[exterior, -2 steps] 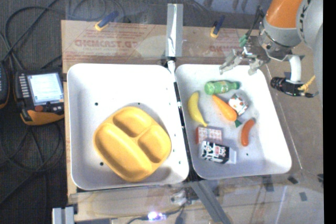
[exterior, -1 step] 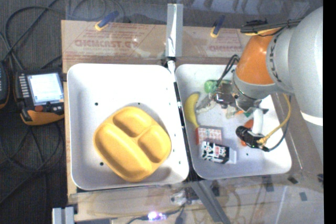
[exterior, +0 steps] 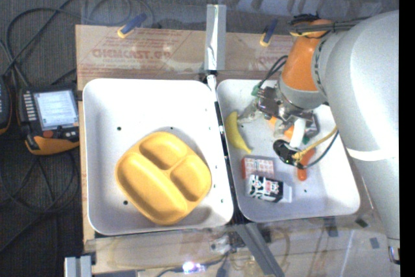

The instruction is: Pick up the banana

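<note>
On my feed, the brown cardboard-topped table (exterior: 149,52) bore two shallow white plastic bins side by side, the left bin (exterior: 104,113) and right bin (exterior: 324,194), inner rims just beside each other.

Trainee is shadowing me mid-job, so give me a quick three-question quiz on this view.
1. Which holds the yellow divided plate? A: left bin; B: right bin.
2. True or false: the banana lies in the left bin.
3. Fill in: the black-and-white box lies in the ____ bin.
Key: 1 A; 2 false; 3 right.
</note>
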You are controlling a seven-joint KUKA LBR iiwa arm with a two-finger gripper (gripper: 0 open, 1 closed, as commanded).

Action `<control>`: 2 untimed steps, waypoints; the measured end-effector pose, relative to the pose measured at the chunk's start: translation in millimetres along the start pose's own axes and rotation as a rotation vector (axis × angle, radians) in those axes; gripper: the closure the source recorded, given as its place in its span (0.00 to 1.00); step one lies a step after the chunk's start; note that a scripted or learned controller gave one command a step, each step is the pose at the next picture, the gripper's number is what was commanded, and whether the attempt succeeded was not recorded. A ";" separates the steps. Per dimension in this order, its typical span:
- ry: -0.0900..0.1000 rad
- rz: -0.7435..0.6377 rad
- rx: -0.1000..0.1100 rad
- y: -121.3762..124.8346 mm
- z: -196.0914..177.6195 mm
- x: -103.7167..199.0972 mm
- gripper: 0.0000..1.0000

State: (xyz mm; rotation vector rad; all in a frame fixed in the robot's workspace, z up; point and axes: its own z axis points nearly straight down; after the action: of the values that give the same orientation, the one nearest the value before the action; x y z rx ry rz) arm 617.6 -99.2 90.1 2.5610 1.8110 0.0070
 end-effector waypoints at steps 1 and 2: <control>-0.002 -0.297 0.025 49.9 1.3 3.8 0.00; -0.002 -0.373 -0.004 -5.2 -0.8 -0.1 0.00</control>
State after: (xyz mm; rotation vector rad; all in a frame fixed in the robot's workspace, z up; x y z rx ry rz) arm 612.7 -97.5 90.9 2.1773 2.2514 0.0067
